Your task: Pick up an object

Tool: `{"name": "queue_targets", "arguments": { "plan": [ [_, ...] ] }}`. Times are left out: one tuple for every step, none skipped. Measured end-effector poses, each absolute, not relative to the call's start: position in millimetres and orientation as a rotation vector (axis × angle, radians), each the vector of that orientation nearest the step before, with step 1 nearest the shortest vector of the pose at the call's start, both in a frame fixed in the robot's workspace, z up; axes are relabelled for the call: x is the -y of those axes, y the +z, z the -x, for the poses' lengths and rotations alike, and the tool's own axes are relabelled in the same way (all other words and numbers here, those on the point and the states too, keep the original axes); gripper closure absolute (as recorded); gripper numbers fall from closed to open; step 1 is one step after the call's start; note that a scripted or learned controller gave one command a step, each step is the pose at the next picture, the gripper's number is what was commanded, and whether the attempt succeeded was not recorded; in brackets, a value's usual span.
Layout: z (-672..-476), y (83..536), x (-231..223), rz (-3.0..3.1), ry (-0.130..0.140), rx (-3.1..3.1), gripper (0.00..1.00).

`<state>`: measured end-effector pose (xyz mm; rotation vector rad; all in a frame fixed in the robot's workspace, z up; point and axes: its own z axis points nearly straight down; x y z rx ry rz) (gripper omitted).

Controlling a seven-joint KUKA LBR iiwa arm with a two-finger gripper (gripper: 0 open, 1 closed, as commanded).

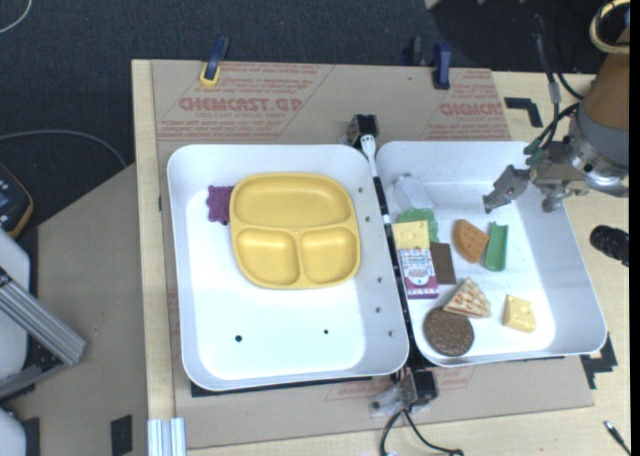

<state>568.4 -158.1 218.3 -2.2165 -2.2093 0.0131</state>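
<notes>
Hovering over right bin [575, 274] | our gripper [527, 187] spread, grasping nothing | green block [496, 246] just below-left of fingers, long axis near vertical | we descend next

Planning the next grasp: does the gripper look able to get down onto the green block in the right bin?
Probably yes. The gripper hangs just above and right of the green block, with nothing covering it; the orange piece lies close beside it.

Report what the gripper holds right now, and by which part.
Nothing. The gripper hangs open over the right bin, nothing between its fingers, apart from the food pieces below.
</notes>
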Motion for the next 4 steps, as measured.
{"name": "queue_targets", "arguments": {
  "plan": [
    [-571.2,226,158,2.222,0.000,2.221,0.00],
    [-580.6,178,161,2.219,0.002,2.220,0.00],
    [-586.4,133,165,2.219,0.003,2.219,0.00],
    [-586.5,83,164,2.219,0.002,2.220,0.00]
  ]
}}
